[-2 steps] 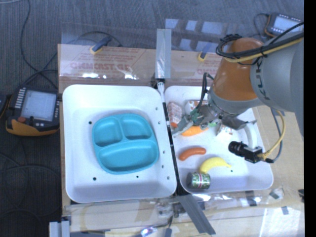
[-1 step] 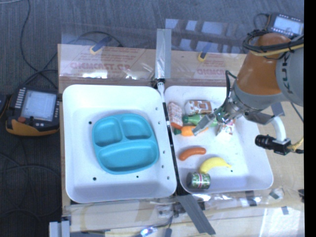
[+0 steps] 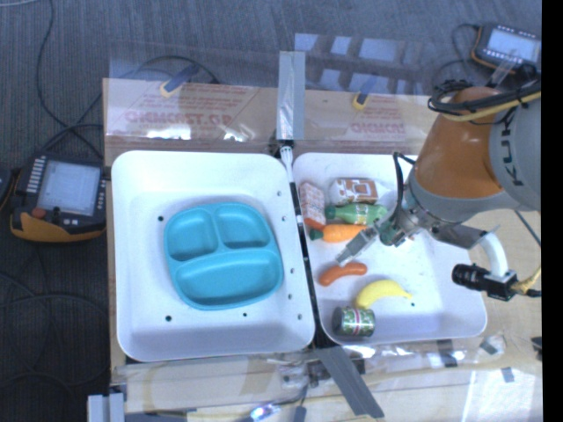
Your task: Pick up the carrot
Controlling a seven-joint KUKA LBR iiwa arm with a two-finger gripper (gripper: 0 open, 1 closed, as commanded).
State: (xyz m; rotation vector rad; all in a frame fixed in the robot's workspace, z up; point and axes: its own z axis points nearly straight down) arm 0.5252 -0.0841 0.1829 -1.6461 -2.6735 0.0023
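Note:
The carrot (image 3: 340,233) is a small orange piece with a green top, lying in the right bin (image 3: 440,310) near its left wall. My gripper (image 3: 355,247) hangs just right of and below the carrot, its slim grey fingers pointing down-left toward it. Nothing shows between the fingers, and the view is too small to tell how they stand. The arm's orange band sits over the bin's right half.
Around the carrot lie a green bottle (image 3: 355,214), a brown box (image 3: 353,189), a snack bar (image 3: 311,203), an orange sausage (image 3: 341,272), a banana (image 3: 383,293) and a green can (image 3: 354,321). The left bin (image 3: 141,323) holds a blue divided plate (image 3: 223,254).

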